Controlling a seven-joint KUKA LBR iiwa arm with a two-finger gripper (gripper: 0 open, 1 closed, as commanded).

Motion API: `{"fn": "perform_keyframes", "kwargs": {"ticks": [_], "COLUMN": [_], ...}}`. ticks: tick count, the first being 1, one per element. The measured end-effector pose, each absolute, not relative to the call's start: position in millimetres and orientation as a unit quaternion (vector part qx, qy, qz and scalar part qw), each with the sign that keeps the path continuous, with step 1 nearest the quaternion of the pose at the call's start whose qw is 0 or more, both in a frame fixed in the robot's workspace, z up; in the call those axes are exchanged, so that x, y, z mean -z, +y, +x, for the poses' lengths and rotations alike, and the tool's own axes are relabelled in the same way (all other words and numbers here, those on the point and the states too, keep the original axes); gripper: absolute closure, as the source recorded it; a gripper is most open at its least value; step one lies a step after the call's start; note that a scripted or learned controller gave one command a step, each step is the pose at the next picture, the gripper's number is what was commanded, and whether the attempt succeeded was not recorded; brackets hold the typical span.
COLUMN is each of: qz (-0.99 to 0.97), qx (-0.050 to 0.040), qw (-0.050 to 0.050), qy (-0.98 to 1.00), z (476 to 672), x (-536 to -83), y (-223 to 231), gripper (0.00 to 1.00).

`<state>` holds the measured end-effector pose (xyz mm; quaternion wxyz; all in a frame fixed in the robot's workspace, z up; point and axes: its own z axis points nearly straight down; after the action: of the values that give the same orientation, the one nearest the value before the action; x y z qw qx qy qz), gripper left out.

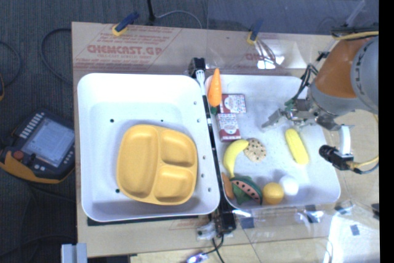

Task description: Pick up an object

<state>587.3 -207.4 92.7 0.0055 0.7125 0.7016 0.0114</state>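
My gripper (288,117) hangs low in the right bin (320,86), just above the corn cob (297,146). Banana (233,154), cookie (255,150), carrot (214,89), two small cartons (230,114) lie nearby. Left bin (98,95) holds a yellow divided plate (156,164).

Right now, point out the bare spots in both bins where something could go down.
Left bin: the bare floor along the rim beyond the yellow tray. Right bin: the patch between the cartons and the gripper. Crowded: near edge, with banana, cookie, watermelon slice, orange, egg.
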Motion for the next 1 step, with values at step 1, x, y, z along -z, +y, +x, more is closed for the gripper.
{"fn": "perform_keyframes", "kwargs": {"ticks": [1], "qz": [0.714], "qx": [-0.0059], "qw": [0.008], "qy": [0.700], "z": [584.5], "x": [-100.8], "y": [-212.6], "gripper": [1.00]}}
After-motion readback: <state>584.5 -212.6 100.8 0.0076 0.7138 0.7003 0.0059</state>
